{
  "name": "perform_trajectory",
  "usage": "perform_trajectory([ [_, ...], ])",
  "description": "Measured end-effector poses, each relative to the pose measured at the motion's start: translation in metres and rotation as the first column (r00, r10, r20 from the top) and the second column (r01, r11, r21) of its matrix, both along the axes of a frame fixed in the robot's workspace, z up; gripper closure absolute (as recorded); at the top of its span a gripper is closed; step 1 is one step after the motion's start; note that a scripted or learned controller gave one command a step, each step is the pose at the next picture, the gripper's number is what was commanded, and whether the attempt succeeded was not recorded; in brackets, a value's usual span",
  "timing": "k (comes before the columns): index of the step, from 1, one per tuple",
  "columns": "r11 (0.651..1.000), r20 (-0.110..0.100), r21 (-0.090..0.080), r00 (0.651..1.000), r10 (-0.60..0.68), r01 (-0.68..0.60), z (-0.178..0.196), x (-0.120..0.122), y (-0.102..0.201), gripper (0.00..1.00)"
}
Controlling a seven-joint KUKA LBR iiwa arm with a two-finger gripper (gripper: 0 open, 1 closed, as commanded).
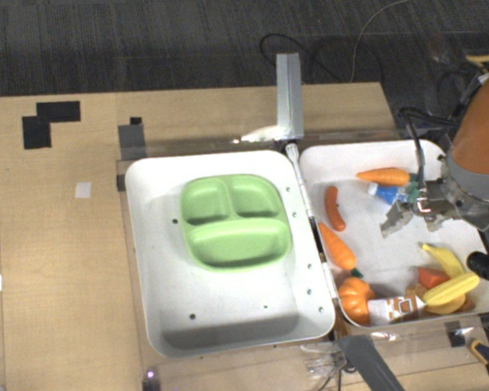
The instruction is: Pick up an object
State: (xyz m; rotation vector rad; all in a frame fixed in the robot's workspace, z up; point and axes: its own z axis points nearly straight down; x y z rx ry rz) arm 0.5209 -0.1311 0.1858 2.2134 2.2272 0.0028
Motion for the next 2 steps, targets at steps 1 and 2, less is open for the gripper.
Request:
perform_trajectory([
  [1, 0.999, 0.003, 0.000, 0.999, 0.035, -0.035, 0.013, 0.056, 0.010, 0.00],
  [2, 0.994, 0.001, -0.001, 0.994, -0.109, 0.109, -0.055, 0.145, -0.026, 0.00],
])
